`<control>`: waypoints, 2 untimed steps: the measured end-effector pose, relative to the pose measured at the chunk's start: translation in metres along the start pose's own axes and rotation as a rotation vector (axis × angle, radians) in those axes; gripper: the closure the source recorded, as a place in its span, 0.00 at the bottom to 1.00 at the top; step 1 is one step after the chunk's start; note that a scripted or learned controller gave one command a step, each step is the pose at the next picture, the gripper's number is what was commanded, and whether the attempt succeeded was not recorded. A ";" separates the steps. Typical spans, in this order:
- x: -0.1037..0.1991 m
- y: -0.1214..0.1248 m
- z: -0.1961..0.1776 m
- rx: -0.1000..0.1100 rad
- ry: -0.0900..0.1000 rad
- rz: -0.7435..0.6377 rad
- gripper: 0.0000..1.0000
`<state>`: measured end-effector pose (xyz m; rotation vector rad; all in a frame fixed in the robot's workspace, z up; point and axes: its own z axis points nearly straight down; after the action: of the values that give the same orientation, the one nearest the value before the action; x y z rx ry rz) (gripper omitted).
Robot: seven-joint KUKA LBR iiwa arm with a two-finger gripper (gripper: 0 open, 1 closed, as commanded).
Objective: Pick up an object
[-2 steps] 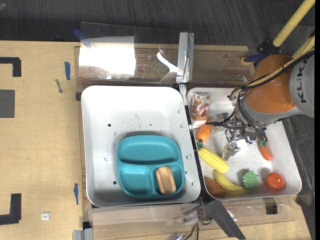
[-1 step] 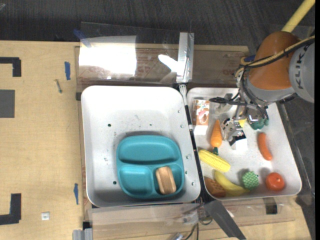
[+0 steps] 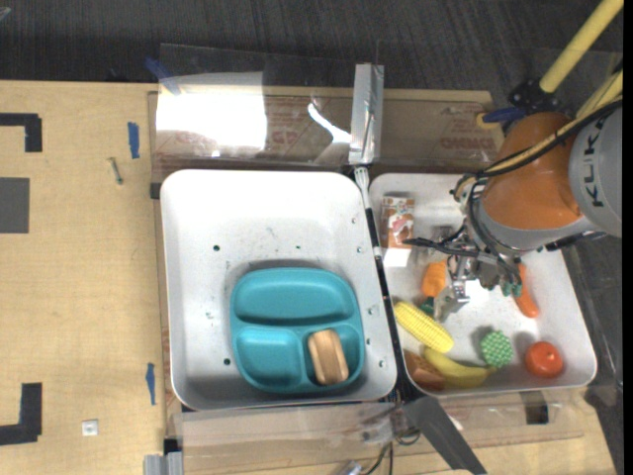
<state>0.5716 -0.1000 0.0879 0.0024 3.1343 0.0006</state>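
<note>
Because the toy food is crowded into the right bin, I hang my gripper low between the orange piece and corn cob, fingers slightly parted, gripping nothing.

2 bins side by side — left bin holds a divided tray with a bread roll in its front-right compartment; right bin holds corn, banana, tomato.

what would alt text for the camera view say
The grey and orange arm's tool hangs over the right bin of toy food: corn, banana, tomato. The left bin holds a teal tray with a bread roll.
</note>
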 end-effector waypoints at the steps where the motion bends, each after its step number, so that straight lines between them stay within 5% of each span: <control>1: -0.009 0.008 0.000 0.002 -0.001 -0.003 0.00; 2: -0.017 0.008 0.000 0.001 0.000 0.000 0.00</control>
<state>0.5884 -0.0915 0.0879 0.0031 3.1340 -0.0012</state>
